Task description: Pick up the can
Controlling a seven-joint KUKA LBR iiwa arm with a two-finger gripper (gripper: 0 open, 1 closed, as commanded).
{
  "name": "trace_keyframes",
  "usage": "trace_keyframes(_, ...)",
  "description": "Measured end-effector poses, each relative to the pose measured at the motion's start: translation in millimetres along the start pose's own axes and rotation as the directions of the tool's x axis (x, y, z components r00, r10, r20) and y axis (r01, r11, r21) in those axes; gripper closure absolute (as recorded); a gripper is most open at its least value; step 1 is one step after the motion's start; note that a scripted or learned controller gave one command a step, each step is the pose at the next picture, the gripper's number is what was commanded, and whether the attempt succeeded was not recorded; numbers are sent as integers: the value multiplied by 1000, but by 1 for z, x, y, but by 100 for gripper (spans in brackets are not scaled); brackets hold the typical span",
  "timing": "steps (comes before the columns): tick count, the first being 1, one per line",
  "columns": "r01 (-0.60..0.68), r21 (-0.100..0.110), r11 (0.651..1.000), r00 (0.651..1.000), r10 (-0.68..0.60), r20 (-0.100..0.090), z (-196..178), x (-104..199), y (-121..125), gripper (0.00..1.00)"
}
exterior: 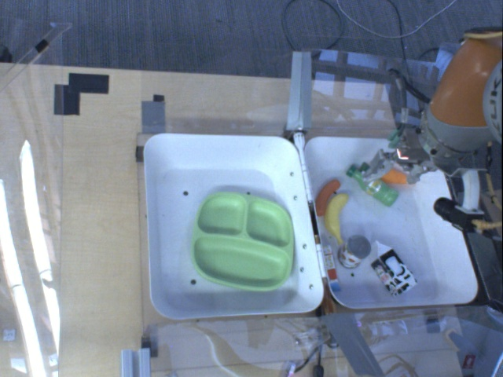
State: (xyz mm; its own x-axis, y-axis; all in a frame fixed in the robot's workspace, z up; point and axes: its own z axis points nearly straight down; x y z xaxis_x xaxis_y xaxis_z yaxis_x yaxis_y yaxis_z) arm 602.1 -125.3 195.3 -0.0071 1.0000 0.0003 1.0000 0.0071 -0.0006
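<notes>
Pale wooden bench (86, 234) bearing two white bins (169, 171), perhaps touching.

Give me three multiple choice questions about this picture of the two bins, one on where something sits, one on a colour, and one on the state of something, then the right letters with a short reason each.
1. Where is the can?
A. right bin
B. left bin
C. on the bench

2. What colour is the divided tray?
A. blue
B. green
C. red

3. How does the can stand relative to the gripper?
A. held between its fingers
B. lifted above the bin
C. resting in the bin, apart from the gripper

Answers:
1 A, it sits low in the right bin, below the banana.
2 B, the tray in the left bin is light green.
3 C, the gripper is over the green bottle farther back.
</notes>
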Motion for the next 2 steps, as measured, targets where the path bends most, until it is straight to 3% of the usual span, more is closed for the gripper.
trace_keyframes(1,33,-3,999,999,-33,0,100,38,-10,0)
trace_keyframes(2,61,-15,998,998,-61,2,107,32,-81,0)
